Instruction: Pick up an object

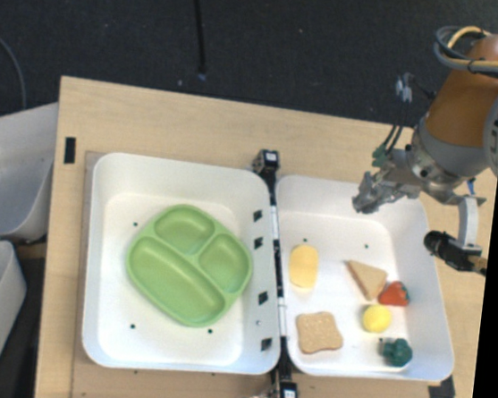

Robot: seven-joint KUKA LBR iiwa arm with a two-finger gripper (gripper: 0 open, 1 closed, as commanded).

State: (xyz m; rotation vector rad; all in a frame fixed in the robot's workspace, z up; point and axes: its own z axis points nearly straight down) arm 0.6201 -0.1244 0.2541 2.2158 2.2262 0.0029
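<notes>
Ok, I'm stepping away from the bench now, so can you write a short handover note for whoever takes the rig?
Gripper: above the far edge of the right bin, nothing seen held.
Right bin: yellow oval piece, tan wedge, red piece, yellow ball, bread slice, dark green piece.
Left bin: green divided plate.
Done: nothing picked yet.
Left: descend onto one object, grasp and lift.

Six small food pieces lie apart in the right bin [422, 260]: a pale yellow oval [303, 266], a tan wedge [365, 277], a red piece [393, 294], a yellow ball [376, 319], a toast-like brown slice [318, 332] (lying flat) and a dark green piece [396, 350] at the near corner.
</notes>
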